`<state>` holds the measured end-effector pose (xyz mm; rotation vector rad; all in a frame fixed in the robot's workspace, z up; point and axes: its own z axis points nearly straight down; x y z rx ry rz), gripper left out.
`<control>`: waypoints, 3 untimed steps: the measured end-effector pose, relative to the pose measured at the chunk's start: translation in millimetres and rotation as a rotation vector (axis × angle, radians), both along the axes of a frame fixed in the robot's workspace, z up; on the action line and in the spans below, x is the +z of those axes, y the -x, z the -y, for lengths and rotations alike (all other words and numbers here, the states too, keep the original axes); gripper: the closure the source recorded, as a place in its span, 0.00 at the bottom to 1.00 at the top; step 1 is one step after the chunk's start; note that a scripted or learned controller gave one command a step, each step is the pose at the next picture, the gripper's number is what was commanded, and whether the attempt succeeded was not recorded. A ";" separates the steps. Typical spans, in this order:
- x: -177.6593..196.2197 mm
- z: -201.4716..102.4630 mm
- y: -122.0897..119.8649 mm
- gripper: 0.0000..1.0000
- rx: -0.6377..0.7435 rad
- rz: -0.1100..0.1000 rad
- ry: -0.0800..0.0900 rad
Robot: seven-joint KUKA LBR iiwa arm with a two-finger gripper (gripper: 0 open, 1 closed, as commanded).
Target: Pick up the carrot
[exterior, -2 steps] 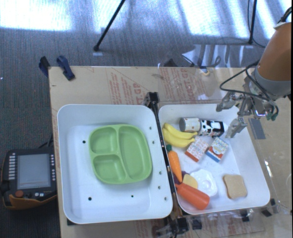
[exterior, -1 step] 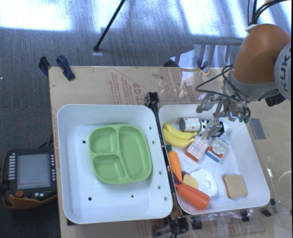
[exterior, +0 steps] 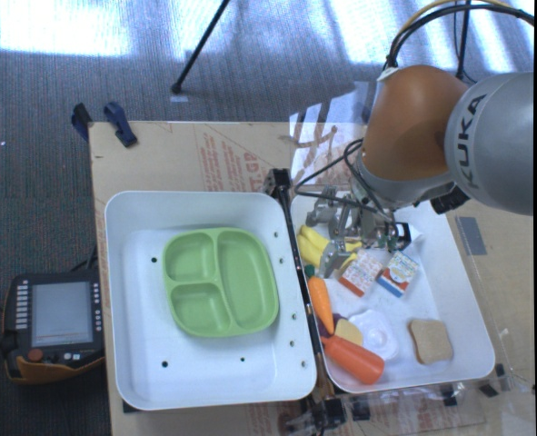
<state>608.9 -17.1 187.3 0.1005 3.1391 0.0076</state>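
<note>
We see a grey arm (exterior: pixel 495 143) lettered "KUKA" in black, a glossy orange band (exterior: pixel 412 121) above its wrist, black and yellow cables (exterior: pixel 432 16) looping overhead, and a bare-metal gripper (exterior: pixel 345 243) strung with thin wires.

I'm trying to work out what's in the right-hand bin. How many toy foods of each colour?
Orange: 2, carrot and sausage-like piece
Yellow: 1, banana
Brown: 1, bread slice
White: 1, fried egg
Printed cartons: 2
Total: 7

Banana (exterior: pixel 310 244) half tucked under gripper (exterior: pixel 350 236); jaws lost in clutter, open or closed impossible to tell. Arm (exterior: pixel 486 143) cut off at right edge.
</note>
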 end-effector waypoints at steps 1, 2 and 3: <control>-0.1 -64.3 62.4 0.00 0.094 -0.001 0.002; -0.4 19.1 99.1 0.00 0.093 -0.002 0.006; -0.8 -44.7 105.1 0.00 0.115 -0.003 0.002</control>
